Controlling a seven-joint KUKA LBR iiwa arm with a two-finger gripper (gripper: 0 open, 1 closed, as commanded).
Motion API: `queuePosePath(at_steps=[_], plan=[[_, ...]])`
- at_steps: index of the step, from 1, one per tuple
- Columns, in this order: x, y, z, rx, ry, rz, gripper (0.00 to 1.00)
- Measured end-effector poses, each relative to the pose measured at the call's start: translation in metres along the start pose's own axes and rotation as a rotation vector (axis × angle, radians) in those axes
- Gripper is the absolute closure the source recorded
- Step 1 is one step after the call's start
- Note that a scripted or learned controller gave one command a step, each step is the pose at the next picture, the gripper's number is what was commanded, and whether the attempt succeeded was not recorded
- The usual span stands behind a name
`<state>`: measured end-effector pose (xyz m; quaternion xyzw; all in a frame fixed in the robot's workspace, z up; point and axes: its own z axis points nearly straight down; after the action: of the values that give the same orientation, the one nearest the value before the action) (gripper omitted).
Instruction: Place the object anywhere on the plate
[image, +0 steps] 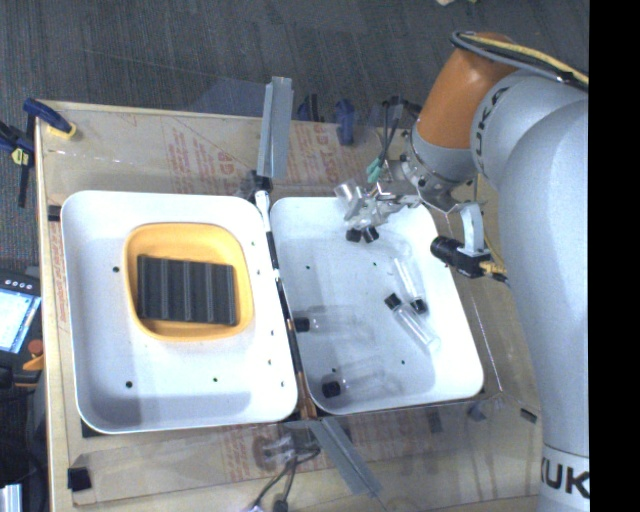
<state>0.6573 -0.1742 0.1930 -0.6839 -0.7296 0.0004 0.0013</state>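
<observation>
The pincer (362, 222) hangs over the far edge of the right bin (455, 370), low enough to reach for something; whether it is open or grips anything cannot be told. Clear tubes with black caps (408, 296) lie scattered on that bin's floor, apart from it. The yellow plate (185, 238), carrying a dark ribbed block (188, 290), waits in the left bin (95, 380) as the drop point.

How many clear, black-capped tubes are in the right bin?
4, maybe more, since clear plastic is hard to see. One tube lies right of centre, another just below it, one near the left wall, one at the front edge.
</observation>
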Motion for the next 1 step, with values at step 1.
queuePosePath(at_steps=[1], plan=[[0.0639, 0.0039, -0.0346, -0.002, -0.002, -0.221, 1.0]])
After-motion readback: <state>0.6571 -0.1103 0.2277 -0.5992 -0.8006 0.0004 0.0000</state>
